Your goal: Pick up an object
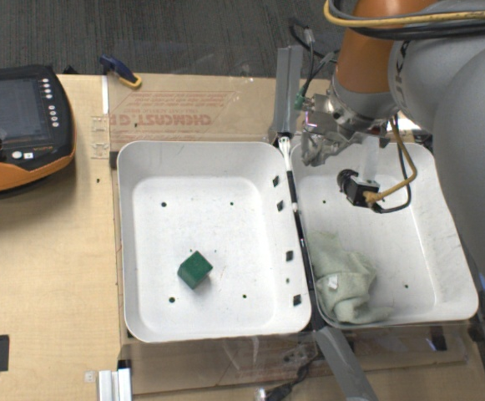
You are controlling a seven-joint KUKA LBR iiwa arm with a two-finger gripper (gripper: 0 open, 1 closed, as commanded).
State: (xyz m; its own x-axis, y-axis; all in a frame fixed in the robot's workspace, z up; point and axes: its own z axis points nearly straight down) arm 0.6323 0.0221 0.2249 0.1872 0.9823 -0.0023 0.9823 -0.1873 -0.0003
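Lying in the left bin (142,174), toward its front, a green cube (195,270) sits alone and well apart from the arm (376,48); a crumpled pale cloth (346,284) rests in the right bin's (434,249) front left corner; the gripper (321,144) hangs over that bin's back left corner, jaw state impossible to tell; behind the bins, cardboard (184,111) bears mirrored lettering, seemingly "CHEMCYT"; a pendant (17,128) lies far left.

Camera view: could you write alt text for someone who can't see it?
A grey robot arm reaches from the right over the right white bin, which holds a crumpled cloth. A small green cube lies in the left white bin.
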